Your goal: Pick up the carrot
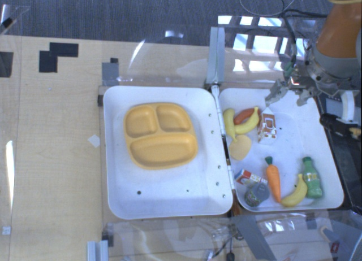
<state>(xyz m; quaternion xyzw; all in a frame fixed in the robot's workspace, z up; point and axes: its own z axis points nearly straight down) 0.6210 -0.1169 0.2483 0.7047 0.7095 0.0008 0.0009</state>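
Camera view: you've got a light wood bench (51,158) w/ dark grey carpet behind it, black tape marks at far left. Two shallow white bins sit side by side.

Left bin (164,200): holds a yellow divided tray (161,135), three compartments, toward the bin's back half.

Right bin (331,195): the carrot (273,179) lies in the front half, green top pointing away from you, orange tip toward the front edge. A banana (295,193) is just beside it on the right, a green bottle (311,178) beyond that. Left of the carrot: a small red/white carton (247,176) and a grey round item (255,195). Further back: another banana (228,124), a red/orange item (245,116), a pale disc (240,147), a red/white box (267,128).

Gripper (289,91): hovers over the bin's back edge, fingers spread apart, nothing between them. Well apart from the carrot.
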